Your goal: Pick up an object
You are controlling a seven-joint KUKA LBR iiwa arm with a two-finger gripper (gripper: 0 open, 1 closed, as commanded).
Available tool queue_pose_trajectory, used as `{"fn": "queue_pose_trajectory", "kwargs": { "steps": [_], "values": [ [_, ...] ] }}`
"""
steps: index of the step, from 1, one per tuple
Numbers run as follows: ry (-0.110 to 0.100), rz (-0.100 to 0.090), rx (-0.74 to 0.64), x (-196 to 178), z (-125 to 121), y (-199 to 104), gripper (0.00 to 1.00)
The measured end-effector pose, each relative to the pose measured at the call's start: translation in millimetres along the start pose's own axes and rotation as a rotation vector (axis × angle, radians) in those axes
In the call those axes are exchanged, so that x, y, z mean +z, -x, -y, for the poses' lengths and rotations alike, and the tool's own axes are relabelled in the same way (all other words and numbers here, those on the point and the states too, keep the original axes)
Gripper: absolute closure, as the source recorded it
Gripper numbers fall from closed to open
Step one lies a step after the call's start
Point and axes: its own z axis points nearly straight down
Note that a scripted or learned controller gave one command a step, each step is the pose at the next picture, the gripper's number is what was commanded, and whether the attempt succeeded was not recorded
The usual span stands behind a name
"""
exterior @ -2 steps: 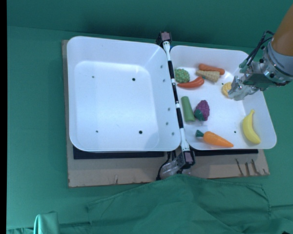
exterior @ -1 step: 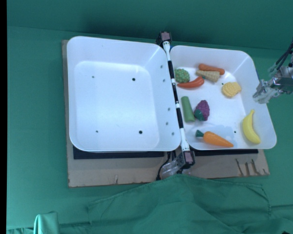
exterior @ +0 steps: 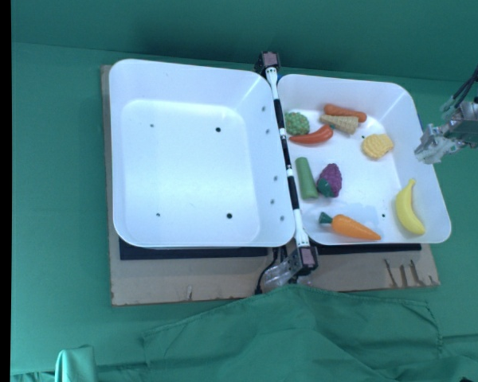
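- We see the hand (exterior: 427, 151) at the right edge of the frame, hanging just outside the right rim of the right bin (exterior: 418, 118), level with its upper half; nothing is between its fingers, and we cannot tell whether they are apart or together.
- The left bin (exterior: 191, 94) fills the centre-left of the frame, touching the right bin along a white-and-black bar (exterior: 287, 161).
- All the toy foods lie in the right bin. Near its top, an orange-red sausage-like piece (exterior: 346, 112) sits just above a pale corn cone (exterior: 340, 123).
- To the left of these we find a green broccoli (exterior: 296, 122) with a red chilli (exterior: 312, 137) touching it below.
- A yellow corn piece (exterior: 377, 146) lies towards the bin's right side, nearest the hand.
- In the middle, a green cucumber (exterior: 306, 178) lies beside a purple grape bunch (exterior: 329, 180).
- Along the lower edge, a carrot (exterior: 350, 227) lies at the bin's lower left and a banana (exterior: 407, 208) at the lower right.
- The bins rest on a cardboard sheet (exterior: 183, 289) on the green tabletop (exterior: 56, 213), with green cloth (exterior: 303, 341) bunched at the bottom of the frame.
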Motion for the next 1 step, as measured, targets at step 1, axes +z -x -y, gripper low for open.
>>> {"fn": "queue_pose_trajectory", "kwargs": {
  "steps": [1],
  "values": [
    [-0.002, -0.004, -0.007, -34.1, -33.5, -2.5, 1.00]
  ]
}}
